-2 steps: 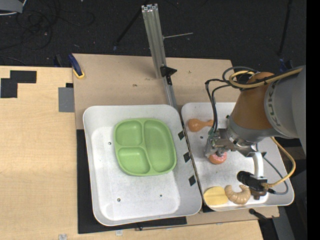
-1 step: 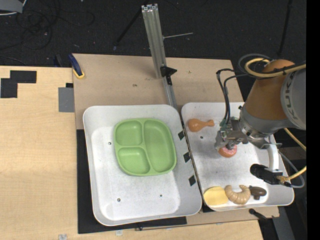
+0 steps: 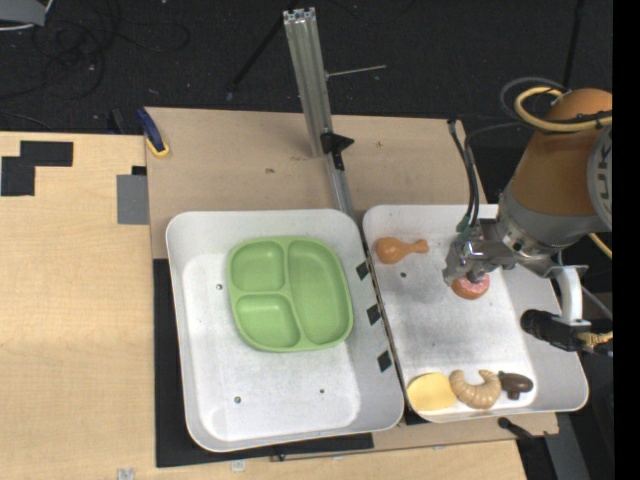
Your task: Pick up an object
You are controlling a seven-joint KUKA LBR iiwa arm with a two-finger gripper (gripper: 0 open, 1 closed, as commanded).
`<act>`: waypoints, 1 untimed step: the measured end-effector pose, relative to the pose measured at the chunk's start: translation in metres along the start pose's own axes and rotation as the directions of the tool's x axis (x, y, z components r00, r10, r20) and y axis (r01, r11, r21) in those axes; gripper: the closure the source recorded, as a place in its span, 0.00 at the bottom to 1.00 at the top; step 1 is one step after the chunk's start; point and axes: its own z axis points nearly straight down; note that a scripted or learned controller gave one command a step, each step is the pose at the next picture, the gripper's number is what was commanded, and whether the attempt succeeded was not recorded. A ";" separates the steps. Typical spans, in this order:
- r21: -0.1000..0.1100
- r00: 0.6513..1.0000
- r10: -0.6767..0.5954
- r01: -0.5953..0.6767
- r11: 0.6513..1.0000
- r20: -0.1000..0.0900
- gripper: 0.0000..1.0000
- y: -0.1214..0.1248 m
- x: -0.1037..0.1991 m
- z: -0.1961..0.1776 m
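One small pink-and-red round object (image 3: 471,287) lies on the floor of the right-hand bin (image 3: 440,338), toward its far right part, and the gripper (image 3: 466,264) sits directly over it; the object peeks out just below the metal fingers, touching or very nearly touching them, though I cannot tell from this angle whether it is actually between them; whether the gripper is apart or closed I cannot tell either. Behind the gripper rises the arm (image 3: 560,183), grey at the wrist with its broad orange band above, reaching in from the right.

To the left of the gripper, near the bin's far left corner, lies an orange drumstick-shaped toy (image 3: 399,250), well clear of the fingers; along the near edge of the same bin sit a yellow rounded piece (image 3: 432,393), a tan curled piece (image 3: 477,388) just beside it, and a dark brown piece (image 3: 516,383) touching the tan one's right end.

The left-hand bin (image 3: 200,388) holds a green divided plate (image 3: 290,294) with three compartments, set toward its far side; between the bins, a grey metal post (image 3: 310,83) stands on the bench (image 3: 230,158).
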 end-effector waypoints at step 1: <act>0.008 1.000 -0.004 0.004 1.000 -0.003 1.00 -0.005 0.054 0.009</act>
